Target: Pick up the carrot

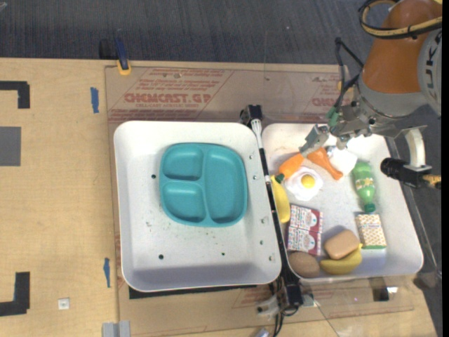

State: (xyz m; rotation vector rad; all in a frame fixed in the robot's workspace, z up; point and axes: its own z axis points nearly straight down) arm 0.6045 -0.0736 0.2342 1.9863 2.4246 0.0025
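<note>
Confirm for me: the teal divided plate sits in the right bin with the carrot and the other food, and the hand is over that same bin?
Not quite. The camera view shows the teal divided plate in the left bin, by itself. The carrot and the other food are in the right bin, and the hand is over that one.

A dark grey carpet (pixel 210 12) runs across the top. Below it lies a pale wooden bench (pixel 52 188) with black tape marks (pixel 17 93) at its left, blue tape bits (pixel 94 99) and a printed cardboard sheet (pixel 175 90).
</note>
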